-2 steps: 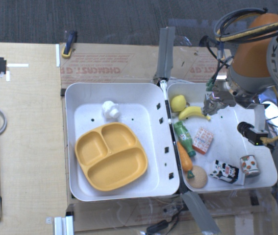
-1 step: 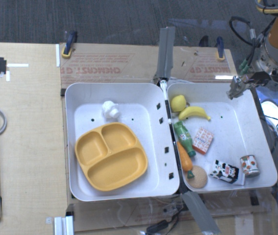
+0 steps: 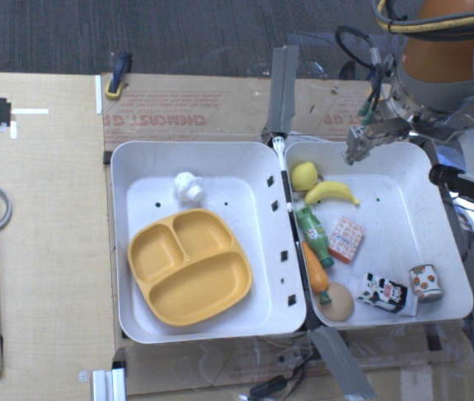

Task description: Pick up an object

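Curved banana point(image 3: 331, 192), round lemon point(image 3: 303, 175)

In the upper right of the frame the arm point(image 3: 450, 36) shows as a large rounded orange shell above a grey metallic section. Yellow-and-black cables point(image 3: 420, 25) loop around the orange part, and thinner black cables point(image 3: 360, 47) curl out to its left. Below the grey section a silvery bracket leads to the claw point(image 3: 359, 150), a small assembly of dull grey metal with thin coloured wires running down to it. A black fitting point(image 3: 458, 180) sticks out at the right edge, under a pale grey panel.
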{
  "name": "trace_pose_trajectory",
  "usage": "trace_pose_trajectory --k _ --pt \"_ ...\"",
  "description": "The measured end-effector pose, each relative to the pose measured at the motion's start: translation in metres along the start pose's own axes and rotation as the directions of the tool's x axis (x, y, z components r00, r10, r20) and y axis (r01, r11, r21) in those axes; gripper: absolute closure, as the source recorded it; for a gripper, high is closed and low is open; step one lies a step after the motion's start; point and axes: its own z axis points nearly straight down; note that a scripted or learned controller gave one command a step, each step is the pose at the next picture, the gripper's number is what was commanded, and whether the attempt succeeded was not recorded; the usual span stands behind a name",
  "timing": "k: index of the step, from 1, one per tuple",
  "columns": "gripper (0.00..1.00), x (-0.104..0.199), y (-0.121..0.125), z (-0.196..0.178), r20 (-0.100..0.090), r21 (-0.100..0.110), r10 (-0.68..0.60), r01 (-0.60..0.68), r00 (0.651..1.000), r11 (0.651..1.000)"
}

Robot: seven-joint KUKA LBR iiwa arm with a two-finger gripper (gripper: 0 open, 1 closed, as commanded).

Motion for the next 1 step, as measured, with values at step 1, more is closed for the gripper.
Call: trace_pose_trajectory --k 1 --pt "1.00 0.0177 -0.0101 0.0340 0.000 0.001 -0.028 0.028 1.000 1.000"
